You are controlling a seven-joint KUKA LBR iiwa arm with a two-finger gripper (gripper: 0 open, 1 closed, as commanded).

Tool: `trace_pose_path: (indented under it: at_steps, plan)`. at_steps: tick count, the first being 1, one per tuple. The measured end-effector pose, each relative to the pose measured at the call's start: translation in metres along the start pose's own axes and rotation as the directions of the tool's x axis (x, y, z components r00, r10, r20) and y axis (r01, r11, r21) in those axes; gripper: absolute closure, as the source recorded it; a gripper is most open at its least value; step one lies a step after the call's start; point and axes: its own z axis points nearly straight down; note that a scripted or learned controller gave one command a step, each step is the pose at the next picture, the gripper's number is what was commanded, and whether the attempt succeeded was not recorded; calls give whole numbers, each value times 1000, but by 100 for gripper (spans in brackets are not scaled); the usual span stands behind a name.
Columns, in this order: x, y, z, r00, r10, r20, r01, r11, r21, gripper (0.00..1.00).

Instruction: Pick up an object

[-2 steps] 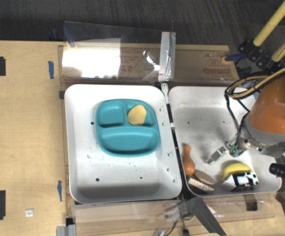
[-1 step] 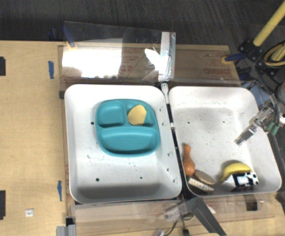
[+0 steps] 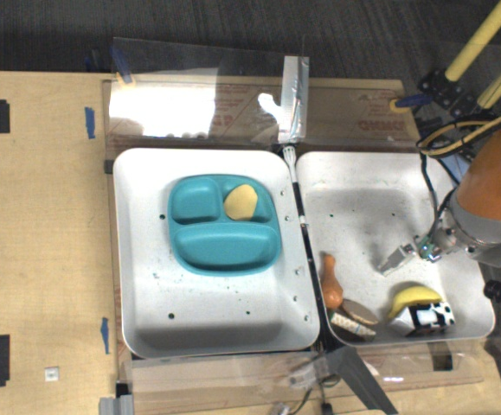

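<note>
Right bin (image 3: pixel 354 188): a curved yellow banana (image 3: pixel 413 297) lies near the front edge, touching a black-and-white toy (image 3: pixel 432 316). The gripper (image 3: pixel 399 258) hovers just above-left of it; whether its jaws are parted cannot be told. Left bin (image 3: pixel 138 232): teal divided plate (image 3: pixel 224 236) holding a yellow lump (image 3: pixel 240 201).

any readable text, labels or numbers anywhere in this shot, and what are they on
None can be read for certain.
Reddish print on the brown cardboard panel behind the right white bin: too blurred to read.
Fainter reddish print behind the clear plastic sheet: lost in glare.
Small white tag on the cardboard bench top: too small to read.
</note>
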Motion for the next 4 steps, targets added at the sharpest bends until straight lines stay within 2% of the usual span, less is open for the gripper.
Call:
trace_pose_path:
  at_steps: [1,2,3,4]
  plan:
    - [-6,37,-77,875,-485,6,485,875,-3,0]
    - [34,27,0,860,-511,4,511,860,-2,0]
    - [-10,-30,-82,861,-509,8,509,861,-1,0]
    - [86,-11,-1,828,-560,9,560,828,-5,0]
